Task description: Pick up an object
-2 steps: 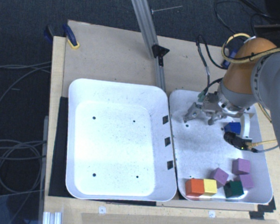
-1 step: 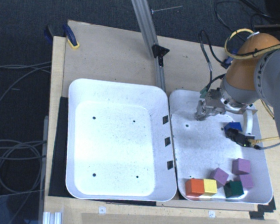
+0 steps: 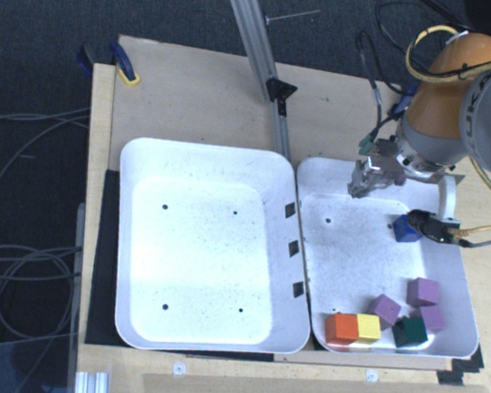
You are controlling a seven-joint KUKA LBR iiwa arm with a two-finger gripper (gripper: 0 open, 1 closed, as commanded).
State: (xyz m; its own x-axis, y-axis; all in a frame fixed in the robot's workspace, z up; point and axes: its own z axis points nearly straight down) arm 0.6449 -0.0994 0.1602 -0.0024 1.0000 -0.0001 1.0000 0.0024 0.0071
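Reaching in from the right, the arm [image 3: 465, 101] holds its gripper [image 3: 365, 182] low over the far end of the right bin [image 3: 344, 254], close to that bin's upper left corner. Whether the gripper is open or closed cannot be told at this angle; nothing can be seen in its grasp.

Objects are all in the right bin. A blue block [image 3: 405, 230] lies near the bin's right wall, to the right of the gripper and apart from it. The rest are gathered at the near right corner: an orange block [image 3: 342, 327] touching a yellow block [image 3: 368, 326], a dark green block [image 3: 408, 331] just beside the yellow one, and three purple blocks [image 3: 425, 291] above and around them.

The left bin [image 3: 196, 247] sits alongside on the wooden bench [image 3: 196, 90]. A grey metal bar [image 3: 258, 36] crosses the bench diagonally toward the gap between bins.
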